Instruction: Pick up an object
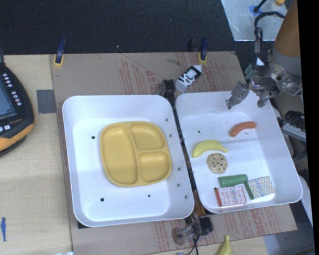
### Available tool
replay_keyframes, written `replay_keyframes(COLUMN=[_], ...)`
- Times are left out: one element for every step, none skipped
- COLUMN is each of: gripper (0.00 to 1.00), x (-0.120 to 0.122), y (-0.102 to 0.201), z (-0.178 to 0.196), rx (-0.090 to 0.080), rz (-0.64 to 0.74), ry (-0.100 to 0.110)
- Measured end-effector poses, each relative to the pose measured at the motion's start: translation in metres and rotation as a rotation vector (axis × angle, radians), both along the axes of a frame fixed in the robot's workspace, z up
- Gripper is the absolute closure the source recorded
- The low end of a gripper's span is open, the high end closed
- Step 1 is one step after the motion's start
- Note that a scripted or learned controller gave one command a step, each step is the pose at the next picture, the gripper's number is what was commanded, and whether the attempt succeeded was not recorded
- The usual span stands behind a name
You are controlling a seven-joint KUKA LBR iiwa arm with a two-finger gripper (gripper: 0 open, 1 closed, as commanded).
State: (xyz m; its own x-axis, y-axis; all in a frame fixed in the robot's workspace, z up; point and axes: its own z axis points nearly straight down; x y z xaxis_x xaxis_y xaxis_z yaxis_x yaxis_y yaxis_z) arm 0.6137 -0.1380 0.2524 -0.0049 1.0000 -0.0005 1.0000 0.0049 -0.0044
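The right bin [270, 149] holds a red-orange sausage [242, 128], a yellow banana [208, 147], a round cookie [217, 162], a green block [232, 180] and two small printed packets [231, 195] [261, 187]. My gripper [249, 97] hangs over the bin's far right corner, above and behind the sausage. Its two fingers are spread apart with nothing between them, so it is open. The left bin [85, 156] holds a yellow divided plate [135, 152].
A teach pendant [3, 110] lies on the bench at far left. Clamps [59, 52] [202, 49] pin the cardboard sheet at the back. A second banana [220, 252] lies outside the bins at the front. A black-and-white object [187, 77] sits behind the bins.
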Motion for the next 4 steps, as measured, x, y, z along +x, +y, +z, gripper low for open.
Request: replay_keyframes(gripper=[0.0, 0.0, 0.0, 0.0], x=[-0.007, -0.01, -0.04, -0.071], y=[0.008, 0.011, 0.042, 0.046], z=[-0.065, -0.162, -0.161, -0.161], rx=[-0.001, 0.0, 0.0, 0.0], rz=[0.001, 0.001, 0.002, 0.001], ry=[0.002, 0.003, 0.001, 0.0])
